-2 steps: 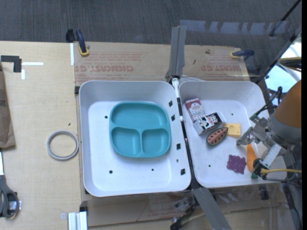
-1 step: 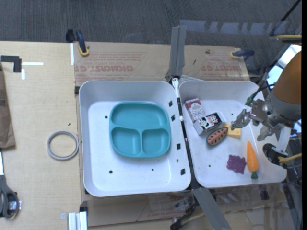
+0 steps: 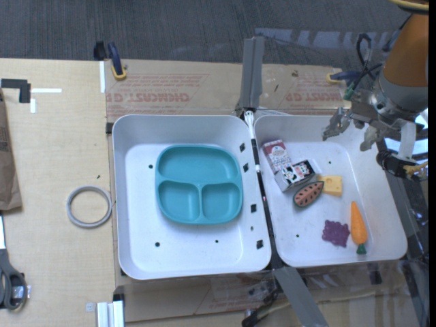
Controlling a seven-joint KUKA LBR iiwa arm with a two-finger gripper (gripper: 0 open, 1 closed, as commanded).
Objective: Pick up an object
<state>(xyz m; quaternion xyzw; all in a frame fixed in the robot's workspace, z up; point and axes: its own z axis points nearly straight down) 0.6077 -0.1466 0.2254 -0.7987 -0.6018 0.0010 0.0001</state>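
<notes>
Camera view: two-finger metal gripper (image 3: 351, 126) spread, holding nothing, above the right white plastic bin's (image 3: 381, 254) far rim; we judge approach step; next, descend onto the yellow cheese wedge (image 3: 332, 184) mid-bin.

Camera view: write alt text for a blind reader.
Grey arm's gripper hovers open above the right white bin, which holds an orange toy carrot, purple grapes and small cartons. The left white bin holds a teal divided plate.
</notes>
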